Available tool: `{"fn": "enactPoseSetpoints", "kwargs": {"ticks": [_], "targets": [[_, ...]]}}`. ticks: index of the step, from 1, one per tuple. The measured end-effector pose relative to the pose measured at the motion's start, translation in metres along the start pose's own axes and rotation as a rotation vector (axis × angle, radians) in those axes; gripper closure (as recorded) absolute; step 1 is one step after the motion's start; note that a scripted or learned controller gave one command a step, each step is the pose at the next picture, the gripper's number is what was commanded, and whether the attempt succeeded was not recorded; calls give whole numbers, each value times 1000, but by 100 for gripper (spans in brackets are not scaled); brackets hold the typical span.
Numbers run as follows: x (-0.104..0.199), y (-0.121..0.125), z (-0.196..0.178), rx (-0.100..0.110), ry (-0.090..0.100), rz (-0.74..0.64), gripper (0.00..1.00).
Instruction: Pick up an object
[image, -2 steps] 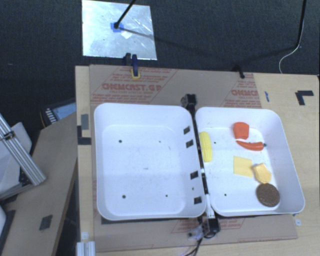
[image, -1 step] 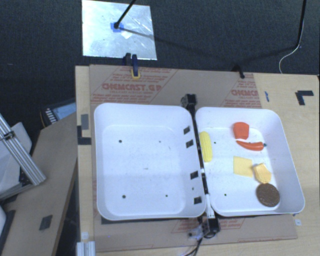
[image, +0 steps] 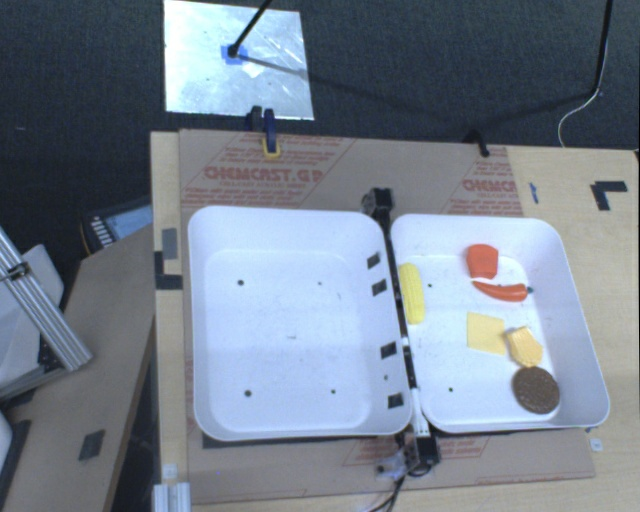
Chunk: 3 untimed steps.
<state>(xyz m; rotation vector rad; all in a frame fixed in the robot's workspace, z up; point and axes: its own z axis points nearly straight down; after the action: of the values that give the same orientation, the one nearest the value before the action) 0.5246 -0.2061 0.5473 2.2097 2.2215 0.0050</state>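
Jaws: cannot tell state | right bin (image: 452, 402): corn cob (image: 411, 292), red chili (image: 500, 291), cheese slice (image: 486, 332), brown cookie (image: 536, 389) | left bin (image: 290, 345) alongside

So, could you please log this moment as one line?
right bin: corn cob, chili, cookie | left bin | nothing lifted yet

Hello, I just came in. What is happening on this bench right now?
Nothing is being handled at this moment. Two shallow white bins sit side by side on the bench. The right bin holds six small things: a yellow corn cob by its left wall, an orange piece, a red chili pepper, a flat yellow slice, a yellow chunk and a brown round cookie. All of them lie untouched.
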Motion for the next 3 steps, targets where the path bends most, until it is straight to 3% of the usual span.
{"fn": "enactPoseSetpoints", "kwargs": {"ticks": [1, 2, 3], "targets": [[0, 0, 0, 1, 0, 0, 0], [0, 1, -11, -4, -2, -3, 100], [1, 82, 58, 7, 3, -2, 100]]}}
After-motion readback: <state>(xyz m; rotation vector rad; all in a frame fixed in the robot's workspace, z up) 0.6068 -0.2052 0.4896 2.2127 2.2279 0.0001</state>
